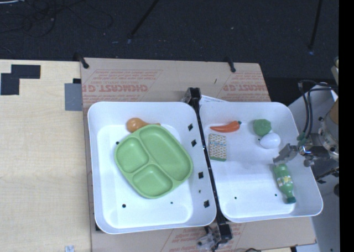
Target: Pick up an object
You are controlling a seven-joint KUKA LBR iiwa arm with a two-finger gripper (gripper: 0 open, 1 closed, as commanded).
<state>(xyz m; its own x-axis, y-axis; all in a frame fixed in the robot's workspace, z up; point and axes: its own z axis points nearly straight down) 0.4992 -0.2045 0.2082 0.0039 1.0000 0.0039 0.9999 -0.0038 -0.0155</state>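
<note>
I see the gripper [289,154], fingers apart, just above the green bottle [284,182], which lies lengthwise away from it.

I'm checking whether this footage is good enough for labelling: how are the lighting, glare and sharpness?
Camera view: even, soft light, with faint shadows under the green divided plate; the white bins are bright but keep their edges; the backdrop above the bench is nearly black; the whole picture is slightly soft, and the gripper at the right looks blurry.

Both bins [105,129] look like smooth white plastic with a slight sheen. The green tray [153,161] is matt plastic. Brown cardboard [166,79] lies beneath; the tabletop [38,162] is pale wood.
</note>
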